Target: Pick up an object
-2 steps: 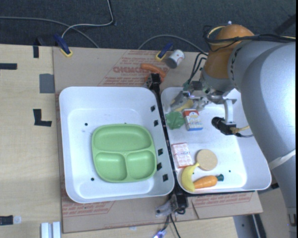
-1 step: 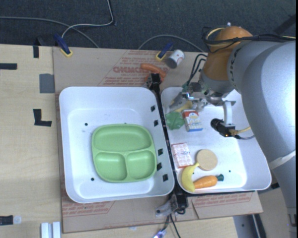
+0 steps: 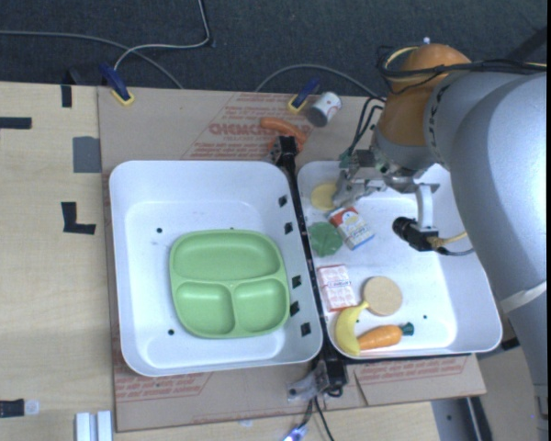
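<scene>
The right bin (image 3: 459, 333) holds several small things. A pale yellow disc (image 3: 322, 196) lies at its far left corner, with a red and white carton (image 3: 351, 227) and a green disc (image 3: 326, 239) just in front of it. Nearer the front are a red and white packet (image 3: 336, 287), a tan round biscuit (image 3: 383, 295), a yellow banana (image 3: 347, 329) and an orange carrot (image 3: 381, 337). My gripper (image 3: 351, 186) hangs low over the bin's far left part, right beside the yellow disc and just behind the carton. Nothing shows held in it.
The left bin (image 3: 133, 246) bears a green divided plate (image 3: 230, 281). Behind the bins, on the cardboard, lie an orange stick (image 3: 284, 127), a grey-white cylinder (image 3: 323, 108) and blue clamps (image 3: 118, 84). The arm's grey bulk covers the right bin's right side.
</scene>
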